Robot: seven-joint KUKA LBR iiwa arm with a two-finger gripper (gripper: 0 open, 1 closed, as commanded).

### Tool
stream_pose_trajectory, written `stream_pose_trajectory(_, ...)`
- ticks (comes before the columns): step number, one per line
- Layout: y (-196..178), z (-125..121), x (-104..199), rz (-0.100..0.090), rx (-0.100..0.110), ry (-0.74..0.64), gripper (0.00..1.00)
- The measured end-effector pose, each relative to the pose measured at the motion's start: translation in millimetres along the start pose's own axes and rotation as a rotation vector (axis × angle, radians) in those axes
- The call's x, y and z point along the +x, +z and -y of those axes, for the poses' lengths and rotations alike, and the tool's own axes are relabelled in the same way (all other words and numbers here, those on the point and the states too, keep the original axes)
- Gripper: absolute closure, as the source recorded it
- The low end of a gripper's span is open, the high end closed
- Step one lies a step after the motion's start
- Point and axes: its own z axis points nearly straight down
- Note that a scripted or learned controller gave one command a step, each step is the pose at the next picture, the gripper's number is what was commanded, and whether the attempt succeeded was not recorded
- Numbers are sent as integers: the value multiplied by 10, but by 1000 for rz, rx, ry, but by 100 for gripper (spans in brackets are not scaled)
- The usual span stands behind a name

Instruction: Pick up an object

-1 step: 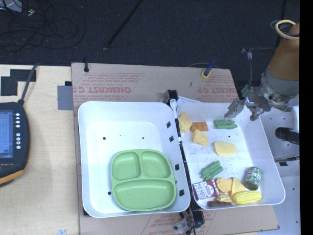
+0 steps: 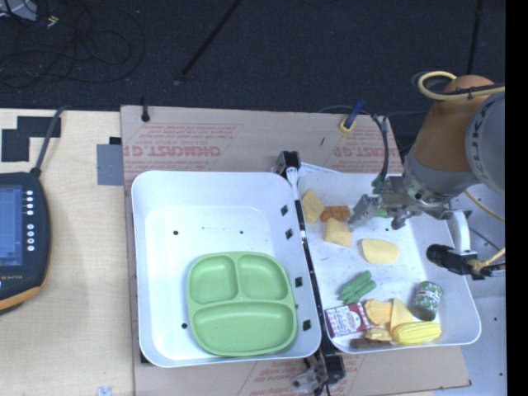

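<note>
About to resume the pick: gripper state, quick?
Gripper: cannot tell if open or closed; it is above the right bin, near the yellow pieces.

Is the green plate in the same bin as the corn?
No, the green divided plate lies in the left bin, while the corn cob lies in the right bin.

Red print is seen upside down on the cardboard (image 2: 214,143) behind the bins, roughly "CHEMCRAFT"; the carton's (image 2: 346,318) label is too small to be read.
</note>
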Motion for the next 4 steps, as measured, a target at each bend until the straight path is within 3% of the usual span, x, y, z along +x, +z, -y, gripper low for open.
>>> stream_pose_trajectory(1, 704, 542, 450, -1, 5, 3, 0)
stream_pose_trajectory(2, 720, 877, 477, 4, -18, 5, 0)
stream_pose_trajectory(3, 720, 1030, 206, 1, -16, 3, 0)
stream_pose_trajectory(4, 722, 1185, 361, 6, -20, 6, 0)
